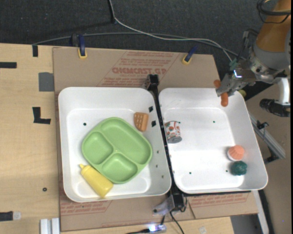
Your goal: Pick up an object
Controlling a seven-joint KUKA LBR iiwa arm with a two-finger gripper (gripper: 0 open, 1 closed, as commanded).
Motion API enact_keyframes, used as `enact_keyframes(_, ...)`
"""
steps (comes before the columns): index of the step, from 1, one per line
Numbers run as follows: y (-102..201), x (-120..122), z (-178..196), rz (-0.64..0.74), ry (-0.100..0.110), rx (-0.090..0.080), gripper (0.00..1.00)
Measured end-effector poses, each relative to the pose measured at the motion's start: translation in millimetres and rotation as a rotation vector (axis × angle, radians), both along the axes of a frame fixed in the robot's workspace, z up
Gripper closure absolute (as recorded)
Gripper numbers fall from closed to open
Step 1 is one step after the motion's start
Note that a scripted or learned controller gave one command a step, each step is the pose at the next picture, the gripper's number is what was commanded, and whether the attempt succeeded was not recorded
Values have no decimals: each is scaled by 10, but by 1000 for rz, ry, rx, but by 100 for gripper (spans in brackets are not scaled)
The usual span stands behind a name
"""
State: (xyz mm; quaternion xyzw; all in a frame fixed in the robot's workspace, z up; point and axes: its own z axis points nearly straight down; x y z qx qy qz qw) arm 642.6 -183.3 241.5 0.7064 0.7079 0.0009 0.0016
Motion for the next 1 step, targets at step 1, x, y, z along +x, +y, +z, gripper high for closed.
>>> enact_keyframes(1, 588, -160, 46, 4, 4, 2, 100)
